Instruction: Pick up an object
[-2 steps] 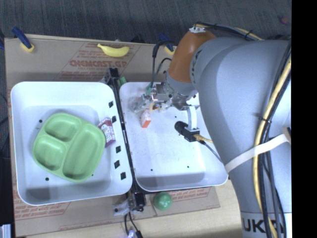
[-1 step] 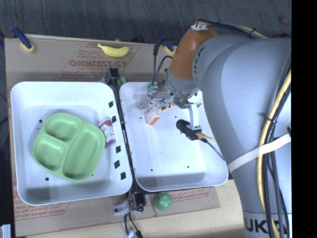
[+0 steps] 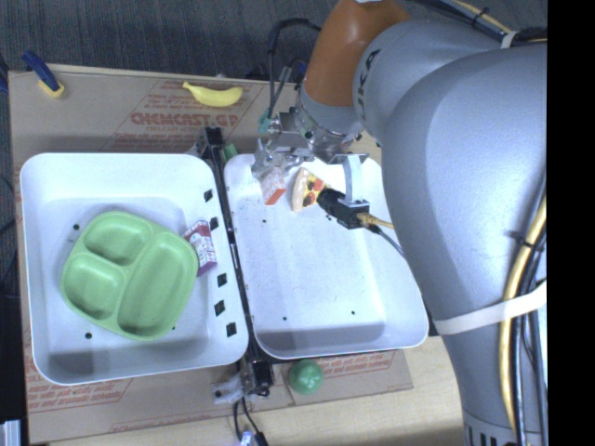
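Observation:
My gripper hangs over the far left corner of the right bin. Directly under it is a small orange-red object, partly hidden by the gripper; whether it is held I cannot tell. Just to its right lies a toy pizza slice, pale with red spots. In the left bin sits a green divided plate, and a small maroon and white packet lies against that plate's right edge.
A yellow banana lies on the cardboard behind the bins. A green ball rests in front of the right bin. A blue and yellow item is at the far left corner. The big grey arm covers the right side.

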Robot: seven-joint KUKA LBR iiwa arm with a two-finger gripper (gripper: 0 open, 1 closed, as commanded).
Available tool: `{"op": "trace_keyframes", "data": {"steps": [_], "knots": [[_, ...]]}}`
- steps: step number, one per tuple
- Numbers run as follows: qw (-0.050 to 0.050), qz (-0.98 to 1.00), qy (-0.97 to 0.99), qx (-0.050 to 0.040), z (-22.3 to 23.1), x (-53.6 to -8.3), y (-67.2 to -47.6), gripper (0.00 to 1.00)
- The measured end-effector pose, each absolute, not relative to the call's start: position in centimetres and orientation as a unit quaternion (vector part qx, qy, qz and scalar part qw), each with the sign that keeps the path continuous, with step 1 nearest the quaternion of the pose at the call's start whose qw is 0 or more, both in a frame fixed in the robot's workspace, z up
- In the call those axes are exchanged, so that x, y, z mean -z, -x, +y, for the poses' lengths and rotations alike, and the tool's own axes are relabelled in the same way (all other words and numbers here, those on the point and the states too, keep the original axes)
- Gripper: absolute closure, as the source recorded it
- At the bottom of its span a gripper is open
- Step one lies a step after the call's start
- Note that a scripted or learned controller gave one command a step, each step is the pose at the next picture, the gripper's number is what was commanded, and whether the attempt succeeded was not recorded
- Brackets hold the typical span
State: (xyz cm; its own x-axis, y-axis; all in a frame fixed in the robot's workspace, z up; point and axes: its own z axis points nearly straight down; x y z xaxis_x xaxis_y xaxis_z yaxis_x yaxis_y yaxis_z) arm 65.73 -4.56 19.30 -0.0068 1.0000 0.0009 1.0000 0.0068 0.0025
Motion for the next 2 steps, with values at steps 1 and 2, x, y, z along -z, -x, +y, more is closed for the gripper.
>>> {"op": "trace_keyframes", "data": {"steps": [1, 2], "knots": [[-0.001, 0.709, -0.706, 0.0010, -4.4, -20.6, -59.2, 1.00], [-0.001, 0.709, -0.705, 0.0016, -6.3, -19.1, -52.5, 1.00]]}}
